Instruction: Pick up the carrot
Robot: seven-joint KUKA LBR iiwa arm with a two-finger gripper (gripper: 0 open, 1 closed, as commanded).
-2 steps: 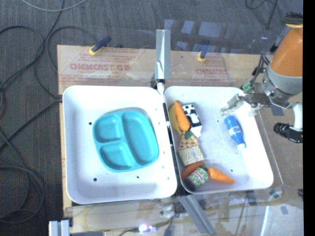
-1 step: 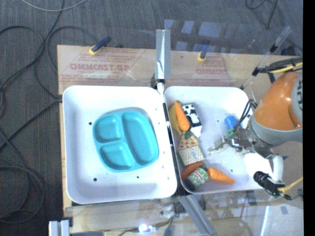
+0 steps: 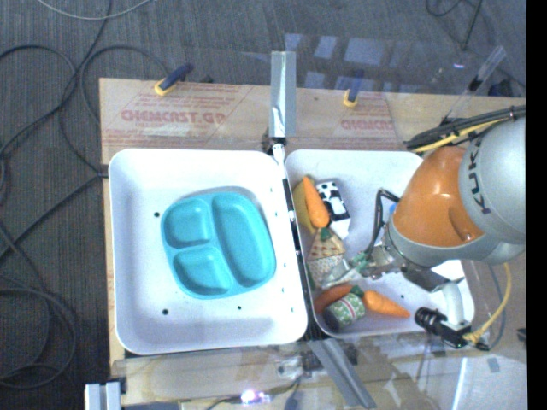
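Two orange carrots lie in the right bin (image 3: 402, 162). A larger carrot (image 3: 311, 202) lies lengthwise along the bin's left wall, near the back. A smaller carrot (image 3: 385, 305) with a green top lies near the front wall, pointing right. My gripper (image 3: 362, 263) hangs low in the middle of the right bin, under the orange wrist band. It is just above and left of the smaller carrot and right of a tan wedge-shaped item (image 3: 325, 248). No carrot shows in the gripper.
A black-and-white box (image 3: 332, 200) lies beside the larger carrot. A small green-labelled can (image 3: 344, 312) and a reddish piece (image 3: 332, 295) sit at the front left of the right bin. The left bin (image 3: 137, 254) holds a blue sectioned tray (image 3: 220, 243).
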